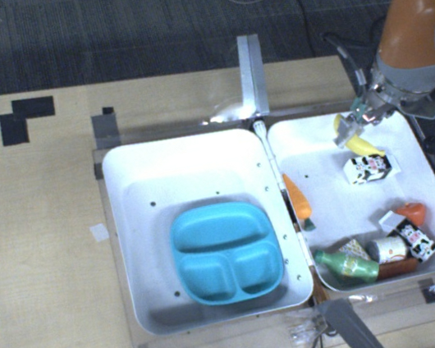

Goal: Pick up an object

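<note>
My gripper (360, 115) hangs over the back of the right bin (314, 156), under the grey wrist with the orange band. A yellow banana-like piece (361, 144) lies just below it, touching or nearly touching the gripper's tip. A black-and-white patterned box (368, 169) sits right in front of the banana. An orange carrot (297, 196) lies along the bin's left wall. A green bottle (346, 264), a small can (389, 249), a second patterned box (419, 240) and a red-orange item (413, 214) crowd the front right corner.
The left bin (139, 224) holds a blue compartment plate (227, 251). A metal divider post (252, 71) stands between the bins at the back. Cables trail across the dark floor behind the bench.
</note>
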Motion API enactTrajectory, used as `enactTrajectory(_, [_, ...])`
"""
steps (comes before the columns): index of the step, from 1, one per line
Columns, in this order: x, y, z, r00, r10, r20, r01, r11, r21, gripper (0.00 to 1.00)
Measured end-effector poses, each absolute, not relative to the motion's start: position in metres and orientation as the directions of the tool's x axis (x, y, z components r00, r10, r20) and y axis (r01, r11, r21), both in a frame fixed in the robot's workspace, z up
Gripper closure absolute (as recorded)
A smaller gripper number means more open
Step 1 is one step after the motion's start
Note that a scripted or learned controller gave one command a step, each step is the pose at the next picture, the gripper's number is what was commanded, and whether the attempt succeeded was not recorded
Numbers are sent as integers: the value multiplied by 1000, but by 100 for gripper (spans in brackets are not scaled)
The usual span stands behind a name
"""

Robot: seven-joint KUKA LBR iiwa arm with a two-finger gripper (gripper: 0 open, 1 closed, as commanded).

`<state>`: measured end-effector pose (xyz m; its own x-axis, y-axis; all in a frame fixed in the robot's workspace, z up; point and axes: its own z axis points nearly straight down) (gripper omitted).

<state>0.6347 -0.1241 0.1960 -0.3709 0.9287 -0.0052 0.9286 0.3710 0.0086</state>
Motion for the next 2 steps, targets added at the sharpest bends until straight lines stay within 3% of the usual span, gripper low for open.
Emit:
enactTrajectory(1, [635, -124, 196, -371, 929, -5, 929, 371, 8, 0])
enactTrajectory(2, [641, -105, 96, -484, 875, -3, 875, 484, 6, 0])
